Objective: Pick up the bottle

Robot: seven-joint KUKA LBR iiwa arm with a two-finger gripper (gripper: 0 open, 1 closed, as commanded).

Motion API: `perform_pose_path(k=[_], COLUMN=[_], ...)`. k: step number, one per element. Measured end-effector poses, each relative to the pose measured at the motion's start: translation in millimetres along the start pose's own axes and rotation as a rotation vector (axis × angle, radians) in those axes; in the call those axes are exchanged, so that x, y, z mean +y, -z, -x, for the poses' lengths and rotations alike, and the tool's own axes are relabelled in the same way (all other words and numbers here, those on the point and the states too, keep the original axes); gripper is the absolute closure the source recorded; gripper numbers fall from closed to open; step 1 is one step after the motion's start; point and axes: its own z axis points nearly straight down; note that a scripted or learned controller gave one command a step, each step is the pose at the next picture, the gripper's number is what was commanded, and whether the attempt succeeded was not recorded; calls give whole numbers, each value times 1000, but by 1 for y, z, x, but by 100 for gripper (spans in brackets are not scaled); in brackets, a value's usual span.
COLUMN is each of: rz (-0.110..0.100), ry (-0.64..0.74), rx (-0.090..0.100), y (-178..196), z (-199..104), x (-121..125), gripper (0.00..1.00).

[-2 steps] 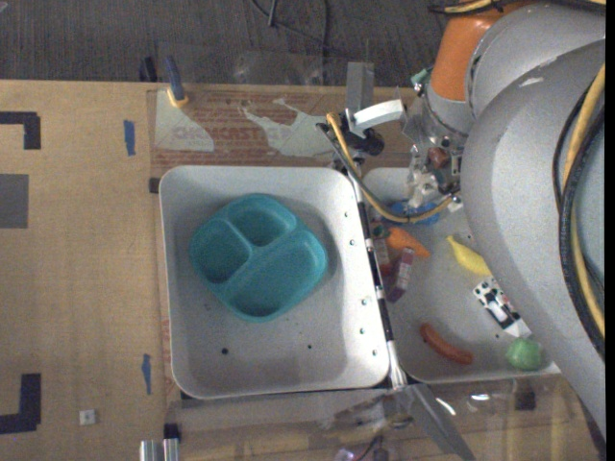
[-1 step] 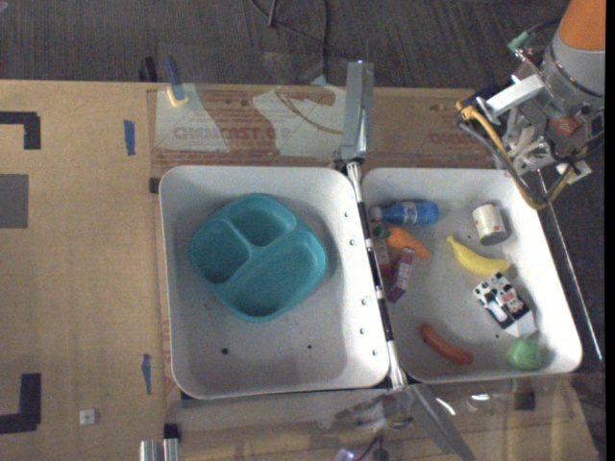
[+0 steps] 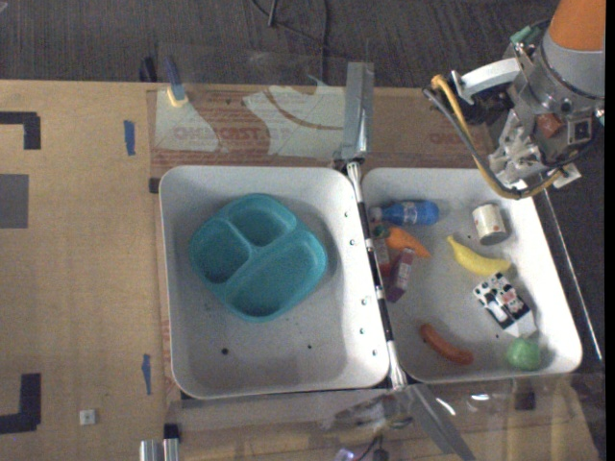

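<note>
Bottle (image 3: pixel 405 213): blue, lying on its side in the right bin (image 3: pixel 562 286), near the bin's back-left corner, long axis roughly parallel to the back wall. Just beside the divider between the two bins, with little room on that side. Orange carrot (image 3: pixel 408 242) immediately in front of it, close or touching; cannot tell which. Dark red packet (image 3: pixel 401 272) further forward along the same divider. Open floor to the right of the bottle, up to a small metal can (image 3: pixel 489 223) near the back wall. Yellow banana (image 3: pixel 477 257) in front of the can; black-and-white box (image 3: pixel 502 301), brown sausage (image 3: pixel 445 344) and green ball (image 3: pixel 524 353) towards the front, well apart from the bottle.

Left bin (image 3: pixel 183 353): teal divided plate (image 3: pixel 258 254) near the middle, bare floor around it.

Hand (image 3: pixel 524 166): positioned over the back-right corner of the right bin, above the rim, well apart from the bottle. Nothing seen between the fingers; spread or pressed together cannot be told. Grey wrist with orange band (image 3: pixel 584 8) rising towards the upper right, yellow cable looped alongside. Cardboard-covered surface (image 3: pixel 77 286) around both bins.
</note>
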Motion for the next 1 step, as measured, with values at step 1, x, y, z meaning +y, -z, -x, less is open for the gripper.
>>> perform_pose_path(k=[1], rz=[-2], ry=[-16], rx=[-2], y=[29], z=[34], x=[-25], gripper=[100])
